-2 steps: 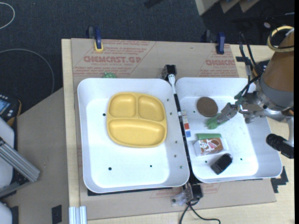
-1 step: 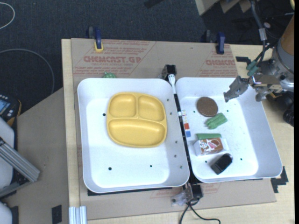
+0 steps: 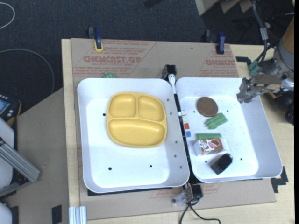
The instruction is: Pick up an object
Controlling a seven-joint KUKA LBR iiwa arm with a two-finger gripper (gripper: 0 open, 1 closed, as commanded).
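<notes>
Dark carpet surrounds a brown board clamped at its far edge by two blue clamps, and on that board sit two shallow white bins side by side. Count them off: the left bin carries one yellow divided plate, three compartments, lying flat toward the far half. Over in the right bin there are four loose things: one round brown disc at the far side, one green crinkled piece just beside and nearer than it, one flat packet with a green strip and a red-and-white picture, and one small black block tilted near the front rim. Each lies apart from the others, though the packet and the black block are close. Now the arm: it comes in from the right, cables trailing behind, and the gripper hangs at the far right corner of the right bin, over its rim. Whether it is released or clenched I cannot tell, and nothing is seen in it. All four pieces lie on the bin floor.
</notes>
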